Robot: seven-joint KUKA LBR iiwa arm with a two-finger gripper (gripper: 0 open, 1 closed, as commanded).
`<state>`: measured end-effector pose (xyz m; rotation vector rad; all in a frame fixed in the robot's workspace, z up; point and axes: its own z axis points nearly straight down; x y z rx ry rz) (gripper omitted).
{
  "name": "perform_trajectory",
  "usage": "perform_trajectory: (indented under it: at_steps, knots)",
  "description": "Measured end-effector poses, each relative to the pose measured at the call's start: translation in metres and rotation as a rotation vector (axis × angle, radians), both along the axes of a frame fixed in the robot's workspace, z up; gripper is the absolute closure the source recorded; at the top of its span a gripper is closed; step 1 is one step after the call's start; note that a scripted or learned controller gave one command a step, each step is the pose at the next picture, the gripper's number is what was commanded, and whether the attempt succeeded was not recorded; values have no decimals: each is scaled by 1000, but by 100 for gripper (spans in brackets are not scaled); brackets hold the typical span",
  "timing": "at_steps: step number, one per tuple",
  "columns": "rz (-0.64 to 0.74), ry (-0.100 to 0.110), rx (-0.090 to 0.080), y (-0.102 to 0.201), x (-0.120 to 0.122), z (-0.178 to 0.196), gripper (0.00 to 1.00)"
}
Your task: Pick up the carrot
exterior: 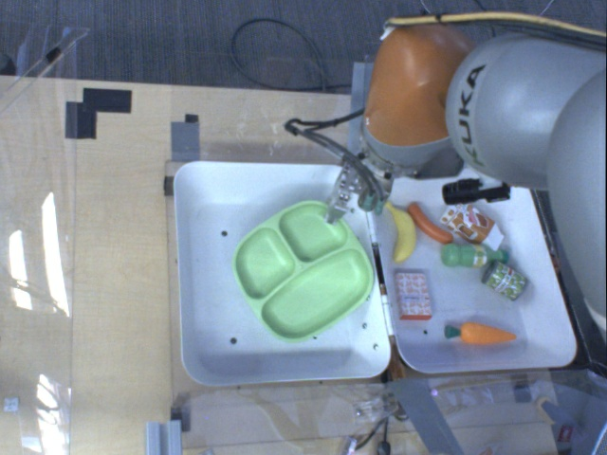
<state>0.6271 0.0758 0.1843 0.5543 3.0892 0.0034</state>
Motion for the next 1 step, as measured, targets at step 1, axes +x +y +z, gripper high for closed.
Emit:
perform_trajectory:
  at_steps: [1]
  knots:
    - [338, -8, -3, -108, 10, 14, 100]
